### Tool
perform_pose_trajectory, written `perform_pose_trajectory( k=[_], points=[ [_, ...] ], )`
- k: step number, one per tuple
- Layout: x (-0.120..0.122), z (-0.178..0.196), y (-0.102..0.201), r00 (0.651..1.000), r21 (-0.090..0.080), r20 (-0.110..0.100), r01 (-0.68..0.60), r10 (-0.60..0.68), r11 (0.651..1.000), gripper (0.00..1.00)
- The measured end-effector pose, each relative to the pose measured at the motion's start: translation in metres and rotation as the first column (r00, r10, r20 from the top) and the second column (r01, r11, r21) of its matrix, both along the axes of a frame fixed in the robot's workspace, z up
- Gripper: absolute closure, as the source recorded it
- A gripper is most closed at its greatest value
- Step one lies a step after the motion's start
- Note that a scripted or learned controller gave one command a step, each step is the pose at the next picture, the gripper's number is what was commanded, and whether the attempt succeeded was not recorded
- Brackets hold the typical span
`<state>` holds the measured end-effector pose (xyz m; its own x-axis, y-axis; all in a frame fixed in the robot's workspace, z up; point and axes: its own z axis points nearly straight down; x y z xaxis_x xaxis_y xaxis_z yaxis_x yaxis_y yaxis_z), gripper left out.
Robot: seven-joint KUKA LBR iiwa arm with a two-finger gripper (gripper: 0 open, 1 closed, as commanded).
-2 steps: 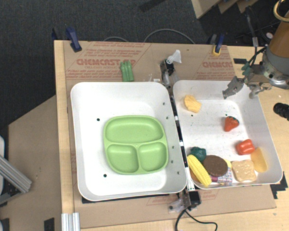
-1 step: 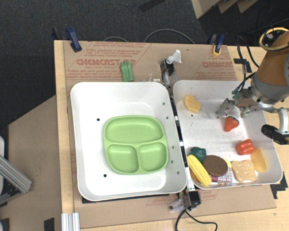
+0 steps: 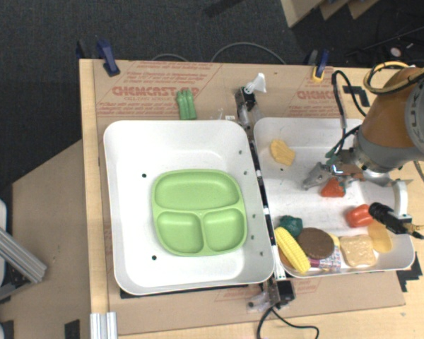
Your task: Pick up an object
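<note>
1. Bench (image 3: pixel 92 154): a blue clamp (image 3: pixel 108 57) sits at the far left corner. A small green item (image 3: pixel 187 104) lies on the bench surface just beyond the left bin's far rim (its type cannot be made out).

2. Left bin (image 3: pixel 127 147): it holds one green divided plate (image 3: pixel 198 212) with three compartments, lying flat near the bin centre and clear of all four walls.

3. Right bin (image 3: pixel 304 136): it stands directly beside the left bin. Contents, left to right:
- a yellow toy food piece (image 3: pixel 283 152) near the far left corner, apart from the rest;
- a dark green piece (image 3: pixel 292 224) close to the left wall, with a toy corn cob (image 3: pixel 291 251) just in front of it;
- a brown disc (image 3: pixel 316 244) touching the corn cob;
- a toy bread slice (image 3: pixel 357 251) along the near wall;
- a red piece (image 3: pixel 358 215) behind the bread slice;
- a tan-yellow piece (image 3: pixel 380 239) just beside the bread slice, near the right wall.

4. Gripper (image 3: pixel 324 176): it is low over the middle of the right bin. An orange-red piece (image 3: pixel 333 188) lies immediately at its near side, in contact with or just under it. Whether the claw is open, closed or gripping this piece cannot be told.

5. Arm (image 3: pixel 396 119): the orange band sits above the bin's far right corner.
</note>
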<state>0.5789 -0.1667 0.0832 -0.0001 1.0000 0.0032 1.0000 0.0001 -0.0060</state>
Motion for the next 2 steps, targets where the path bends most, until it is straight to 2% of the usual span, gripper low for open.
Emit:
perform_pose_trajectory(
  k=[1,2],
  points=[
    [0.0026,0.0121,-0.0014,1.000,-0.003,0.007,0.000,0.000,1.000,1.00],
    [0.0023,0.0114,-0.0014,1.000,-0.003,0.006,0.000,0.000,1.000,0.00]
  ],
)
